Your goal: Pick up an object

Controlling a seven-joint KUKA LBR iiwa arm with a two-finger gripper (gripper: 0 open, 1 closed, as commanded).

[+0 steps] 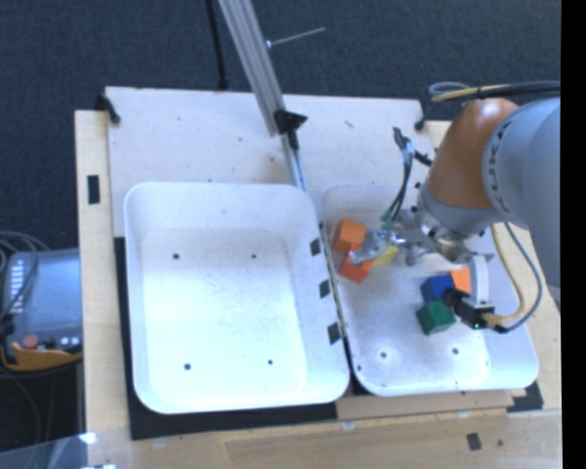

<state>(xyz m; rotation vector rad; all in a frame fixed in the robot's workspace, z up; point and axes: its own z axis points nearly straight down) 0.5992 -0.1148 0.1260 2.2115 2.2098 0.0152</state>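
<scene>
Orange blocks (350, 234) — the likeliest thing to be picked — are found near the left wall of the right bin (410, 374), one paler block sitting above a darker, redder one (355, 271), the two touching or nearly so. To their left, the left bin (225, 291) is seen with nothing lying on its floor.

Just to the right of the orange blocks the gripper (383, 250) is seen, low over the bin floor, with a small yellow piece (385, 255) at its tip. Whether that piece is gripped or merely lies beneath cannot be told, and the gripper's opening cannot be made out from this slant.

The coming move is judged to turn on one relation — the blocks lie to the left of the gripper, close beside it, so a short shift toward the bin's left wall would be needed, and that wall may crowd the approach.

Further right, a blue block (436, 287) and a green block (435, 317) are seen under the wrist, with a small orange piece (460, 279) beside the blue one.
</scene>
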